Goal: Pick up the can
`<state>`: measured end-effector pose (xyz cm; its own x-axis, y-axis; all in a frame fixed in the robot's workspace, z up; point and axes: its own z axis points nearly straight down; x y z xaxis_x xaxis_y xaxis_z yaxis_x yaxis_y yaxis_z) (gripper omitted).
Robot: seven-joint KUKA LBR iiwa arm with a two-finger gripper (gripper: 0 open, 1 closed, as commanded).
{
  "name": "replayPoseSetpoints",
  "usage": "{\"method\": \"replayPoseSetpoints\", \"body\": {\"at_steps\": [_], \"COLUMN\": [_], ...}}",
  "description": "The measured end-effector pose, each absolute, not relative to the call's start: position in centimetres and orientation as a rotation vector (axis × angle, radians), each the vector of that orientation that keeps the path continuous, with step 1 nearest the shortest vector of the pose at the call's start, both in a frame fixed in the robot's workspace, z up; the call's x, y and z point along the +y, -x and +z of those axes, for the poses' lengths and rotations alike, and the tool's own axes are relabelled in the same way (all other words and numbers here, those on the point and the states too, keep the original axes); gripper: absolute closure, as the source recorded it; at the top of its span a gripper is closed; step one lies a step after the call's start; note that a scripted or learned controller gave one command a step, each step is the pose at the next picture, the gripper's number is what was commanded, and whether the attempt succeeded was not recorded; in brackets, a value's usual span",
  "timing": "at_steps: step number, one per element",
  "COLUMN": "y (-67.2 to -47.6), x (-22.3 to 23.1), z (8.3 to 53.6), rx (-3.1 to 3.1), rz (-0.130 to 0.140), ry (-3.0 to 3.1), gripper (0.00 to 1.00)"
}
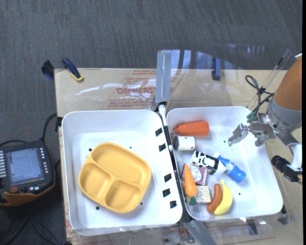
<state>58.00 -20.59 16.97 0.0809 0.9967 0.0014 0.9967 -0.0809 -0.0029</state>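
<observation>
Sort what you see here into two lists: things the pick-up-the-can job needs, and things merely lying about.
Belongs to the job:
can, lying in the right bin
pincer, above that bin

Just lying about:
yellow tray in the left bin
orange bottle
carrot
banana
blue-capped bottle

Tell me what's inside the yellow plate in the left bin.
The plate shows three bare compartments with nothing in them. It lies flat on the left bin, so the bin floor beneath it is covered and can't be seen.
</observation>
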Motion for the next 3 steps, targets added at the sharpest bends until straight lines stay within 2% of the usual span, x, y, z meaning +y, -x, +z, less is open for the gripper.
{"method": "replayPoseSetpoints", "body": {"at_steps": [1,2,3], "y": [-60.2,-55.2,-54.2], "x": [-14.4,-17.2,-12.4], "z": [12.7,11.3,8.6], "rx": [-2.075,-2.042,-1.983], "rz": [0.003,0.002,0.000], "ry": [2.353,2.382,2.434], "gripper": [0.00,0.00,0.00]}}
